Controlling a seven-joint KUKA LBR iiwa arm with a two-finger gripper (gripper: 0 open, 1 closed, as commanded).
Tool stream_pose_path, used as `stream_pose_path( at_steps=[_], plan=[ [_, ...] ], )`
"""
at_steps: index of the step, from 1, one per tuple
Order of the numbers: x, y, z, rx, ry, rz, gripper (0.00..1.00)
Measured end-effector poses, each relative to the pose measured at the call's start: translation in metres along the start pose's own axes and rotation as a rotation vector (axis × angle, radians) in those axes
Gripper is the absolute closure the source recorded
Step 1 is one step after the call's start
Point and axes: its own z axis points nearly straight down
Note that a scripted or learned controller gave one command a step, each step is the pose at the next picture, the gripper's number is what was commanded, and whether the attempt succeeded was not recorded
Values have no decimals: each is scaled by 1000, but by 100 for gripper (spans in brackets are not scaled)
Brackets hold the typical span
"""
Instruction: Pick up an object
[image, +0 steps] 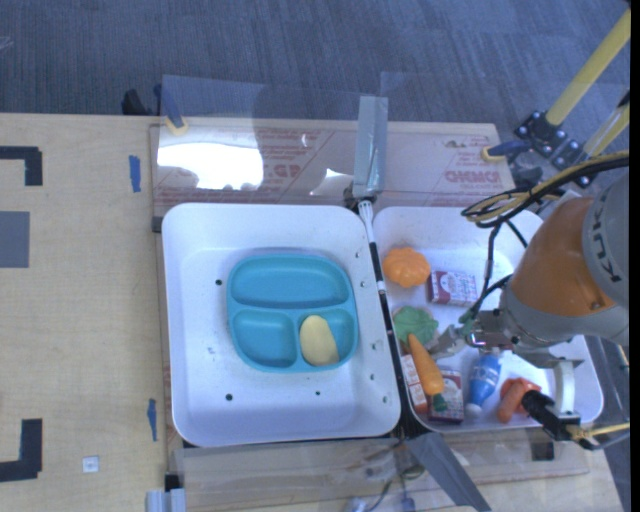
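Observation:
The right bin (445, 222) holds an orange fruit (406, 267), a small red and white carton (453, 288), a green leafy piece (414, 323), a carrot (425, 368), a blue and white bottle (484, 382) and a red-orange item (512, 396). My gripper (462, 335) hangs low over this bin, just right of the green piece and above the bottle. Nothing shows between it and any object. The arm's orange band (565, 262) covers the bin's right part.
In the left bin (200, 300) lies a blue divided tray (285, 285) with a yellow oval item (318, 340) in its lower right compartment. A flat printed packet (447, 397) sits under the carrot. Cables (520, 195) run above the right bin.

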Motion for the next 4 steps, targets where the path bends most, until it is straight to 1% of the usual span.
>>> stream_pose_path(
  at_steps=[1,2,3,4],
  plan=[
    [7,-12,-1,-7,-4,-142,0],
    [8,-10,-12,-13,-5,-141,100],
    [60,24,-98,3,1,82,100],
    [59,23,-96,7,-1,84,0]
  ],
)
